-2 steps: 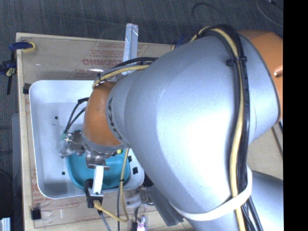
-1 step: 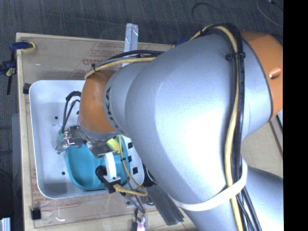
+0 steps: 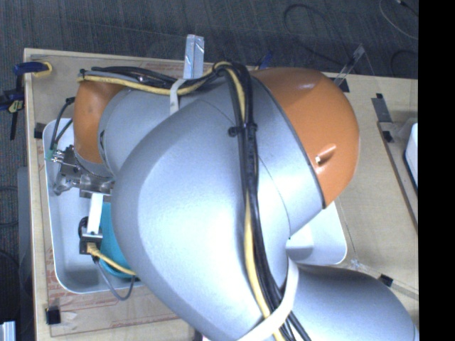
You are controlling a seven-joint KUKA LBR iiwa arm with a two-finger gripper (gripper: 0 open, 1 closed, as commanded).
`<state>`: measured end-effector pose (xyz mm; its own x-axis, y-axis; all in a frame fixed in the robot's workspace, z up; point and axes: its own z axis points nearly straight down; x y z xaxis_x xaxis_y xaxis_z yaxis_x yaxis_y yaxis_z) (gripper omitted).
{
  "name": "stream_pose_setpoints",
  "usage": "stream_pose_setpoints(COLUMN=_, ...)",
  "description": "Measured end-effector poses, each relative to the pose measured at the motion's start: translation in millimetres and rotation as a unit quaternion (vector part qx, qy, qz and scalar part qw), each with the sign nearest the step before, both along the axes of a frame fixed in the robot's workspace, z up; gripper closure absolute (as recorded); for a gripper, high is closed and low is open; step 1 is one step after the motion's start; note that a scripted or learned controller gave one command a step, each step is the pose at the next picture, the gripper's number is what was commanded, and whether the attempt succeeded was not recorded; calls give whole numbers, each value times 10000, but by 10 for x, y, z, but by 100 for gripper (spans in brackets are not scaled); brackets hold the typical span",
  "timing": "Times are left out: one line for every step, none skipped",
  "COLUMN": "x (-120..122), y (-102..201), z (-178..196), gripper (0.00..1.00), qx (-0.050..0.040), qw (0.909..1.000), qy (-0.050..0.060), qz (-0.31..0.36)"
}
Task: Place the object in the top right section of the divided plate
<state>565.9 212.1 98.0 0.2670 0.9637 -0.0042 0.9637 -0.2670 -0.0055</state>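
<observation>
Looming over the bench, the grey KUKA arm with its orange band (image 3: 213, 190) covers most of the two shallow white plastic bins, its wrist reaching down into the left bin (image 3: 67, 272). The two-finger gripper (image 3: 67, 169) hangs near that bin's far-left wall; whether it holds anything cannot be told, since its tip is lost among brackets and cabling. A curved edge of a teal divided plate (image 3: 112, 244) peeks out under the arm in the left bin. The object to be placed cannot be made out; its whereabouts are unclear. Judged from here, the placing calls for a slow, vertical descent over the plate's top right section, releasing only once low and well inside the dividers. A bundle of black and yellow cables (image 3: 245, 190) trails along the arm, and a loop of it hangs near the plate, a possible snag. A sliver of the right bin (image 3: 327, 251) shows beneath the elbow.
</observation>
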Motion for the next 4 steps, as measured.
stream_pose_setpoints(x=-43, y=4, z=49, gripper=100, qx=-28, qw=10000, qy=81, qz=45)
stream_pose_setpoints(x=-578, y=37, z=975, gripper=100, qx=8, qw=9983, qy=-9, qz=-583)
stream_pose_setpoints(x=-884, y=-556, z=1515, gripper=100, qx=14, qw=10000, qy=-8, qz=31)
stream_pose_setpoints(x=-755, y=-1420, z=1438, gripper=100, qx=15, qw=9982, qy=-10, qz=593)
